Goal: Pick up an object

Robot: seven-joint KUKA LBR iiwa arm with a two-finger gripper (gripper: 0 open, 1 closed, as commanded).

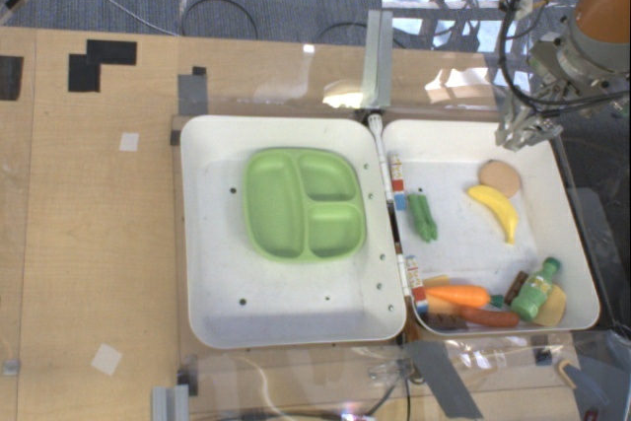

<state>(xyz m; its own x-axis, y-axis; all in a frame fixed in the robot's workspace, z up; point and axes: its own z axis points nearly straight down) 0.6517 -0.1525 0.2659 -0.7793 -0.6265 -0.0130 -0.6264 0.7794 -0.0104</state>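
My gripper (526,133) hangs over the far right corner of the right bin (562,212), open, with nothing between its fingers. Just below and left of it lies a round tan piece (501,176), and a yellow banana (494,209) lies next to that. A green vegetable (423,216) rests near the bin's left wall. Along the near edge are an orange carrot (456,295), a red sausage (485,317), a green bottle (533,291) and a yellow piece (553,307).
The left bin (212,291) holds a green divided plate (304,204). A metal divider (391,212) runs between the bins. Black cables (513,25) loop above the gripper beside the orange band of the arm (603,0).
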